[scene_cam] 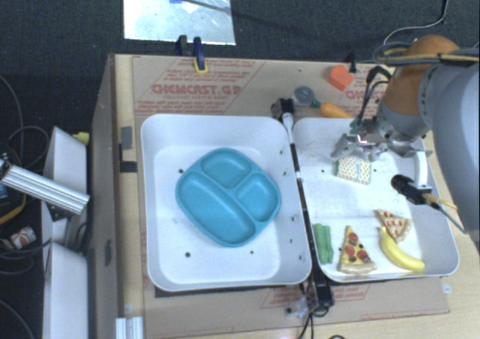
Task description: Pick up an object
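"CHEMCAST GP" printed on bench board [196, 90]. Left bin [161, 150]: blue divided plate [227, 195]. Right bin [442, 251]: checkered block [354, 171] at 12 o'clock; pizza slice [355, 250], banana [397, 251] at 6. Gripper [358, 147] over block; grip state unclear.

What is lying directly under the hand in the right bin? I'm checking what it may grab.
A small pale patterned sponge-like block lies just below the hand on the right bin. Its upper edge is covered by the hand, so contact cannot be judged.
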`<state>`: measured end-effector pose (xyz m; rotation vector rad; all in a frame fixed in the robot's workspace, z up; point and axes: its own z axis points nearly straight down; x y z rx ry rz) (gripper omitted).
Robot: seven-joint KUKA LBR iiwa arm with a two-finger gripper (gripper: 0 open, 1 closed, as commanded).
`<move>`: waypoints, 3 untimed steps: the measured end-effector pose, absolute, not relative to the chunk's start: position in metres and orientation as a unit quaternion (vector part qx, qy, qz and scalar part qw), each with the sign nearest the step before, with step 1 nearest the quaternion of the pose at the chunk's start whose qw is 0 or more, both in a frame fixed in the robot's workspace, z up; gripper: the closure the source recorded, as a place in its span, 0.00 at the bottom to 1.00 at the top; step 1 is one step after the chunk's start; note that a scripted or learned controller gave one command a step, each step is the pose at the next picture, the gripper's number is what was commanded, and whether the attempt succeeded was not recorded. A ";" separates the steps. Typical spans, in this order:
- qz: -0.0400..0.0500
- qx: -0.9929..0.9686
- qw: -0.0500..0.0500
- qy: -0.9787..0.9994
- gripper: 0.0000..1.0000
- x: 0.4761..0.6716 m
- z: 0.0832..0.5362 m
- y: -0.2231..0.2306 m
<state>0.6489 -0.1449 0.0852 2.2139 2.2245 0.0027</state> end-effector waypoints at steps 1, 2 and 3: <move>0.001 0.704 0.003 0.710 1.00 0.650 0.096 -0.145; 0.001 0.706 0.003 0.708 1.00 0.659 0.165 -0.193; 0.001 0.706 0.002 0.708 0.00 0.659 0.164 -0.193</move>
